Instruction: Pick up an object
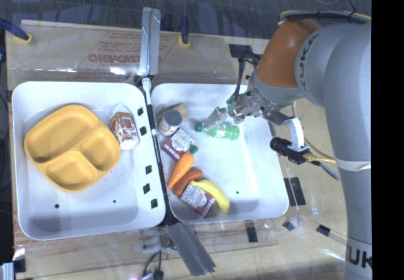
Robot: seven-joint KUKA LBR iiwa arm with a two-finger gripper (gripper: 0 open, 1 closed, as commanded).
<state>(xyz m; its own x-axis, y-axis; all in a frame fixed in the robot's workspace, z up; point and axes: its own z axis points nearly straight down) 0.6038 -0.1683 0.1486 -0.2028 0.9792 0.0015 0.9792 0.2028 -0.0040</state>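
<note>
A green plastic bottle (pixel 219 129) lies on its side in the upper middle of the right bin (pixel 265 171). My gripper (pixel 228 113) hangs just above and slightly right of the bottle, close to it or touching it; I cannot tell which. The grey arm with its orange band (pixel 284 58) reaches in from the right. Lower left in the same bin lie a carrot (pixel 182 171), a banana (pixel 216 194) and a red snack packet (pixel 197 199). A small can (pixel 169 121) and another packet (pixel 180 142) sit near the divider.
The left bin (pixel 38 209) holds a yellow divided plate (pixel 71 146) and a small brown carton (pixel 124 128). A metal divider post (pixel 149 39) stands between the bins at the back. A cable and black fitting (pixel 290 149) hang off the arm over the right bin's edge.
</note>
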